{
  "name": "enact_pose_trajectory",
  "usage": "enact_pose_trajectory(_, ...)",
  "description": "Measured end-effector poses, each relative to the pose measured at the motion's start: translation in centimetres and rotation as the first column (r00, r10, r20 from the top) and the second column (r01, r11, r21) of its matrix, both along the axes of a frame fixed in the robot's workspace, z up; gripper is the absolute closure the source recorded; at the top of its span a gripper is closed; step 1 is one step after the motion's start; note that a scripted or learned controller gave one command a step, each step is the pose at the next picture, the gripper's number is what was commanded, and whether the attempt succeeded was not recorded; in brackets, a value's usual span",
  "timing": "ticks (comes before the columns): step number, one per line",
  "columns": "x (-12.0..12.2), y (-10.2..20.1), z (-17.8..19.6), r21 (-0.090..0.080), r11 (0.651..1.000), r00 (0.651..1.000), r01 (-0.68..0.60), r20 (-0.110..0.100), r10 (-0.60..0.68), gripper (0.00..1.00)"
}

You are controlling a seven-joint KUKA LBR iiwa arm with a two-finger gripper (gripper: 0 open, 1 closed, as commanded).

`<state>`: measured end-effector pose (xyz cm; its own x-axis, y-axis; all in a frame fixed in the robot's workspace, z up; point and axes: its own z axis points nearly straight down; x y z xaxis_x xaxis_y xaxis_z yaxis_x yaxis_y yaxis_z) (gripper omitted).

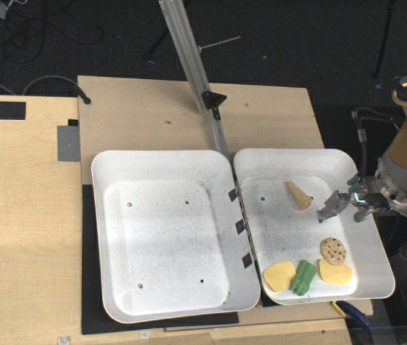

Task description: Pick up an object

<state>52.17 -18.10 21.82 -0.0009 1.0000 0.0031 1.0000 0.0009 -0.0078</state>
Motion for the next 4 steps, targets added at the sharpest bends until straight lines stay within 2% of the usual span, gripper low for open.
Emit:
enact_pose_trajectory(1, 0.1, -0.1, 0.2, -0.002, 1.0, 1.0, 0.002, 0.005, -0.002, 0.0)
enact_pose_trajectory(2, 0.9, -0.1, -4.7, -0.001, 1.0, 1.0, 0.002, 0.001, -0.002, 0.0)
enact_pose_trajectory(3, 0.8, 0.7, -11.0, 0.001, 1.0, 1.0, 0.002, -0.002, -0.002, 0.0)
enact_pose_trajectory(4, 0.8, 0.7, -12.6, -0.002, 1.0, 1.0, 0.004, 0.006, -0.004, 0.0)
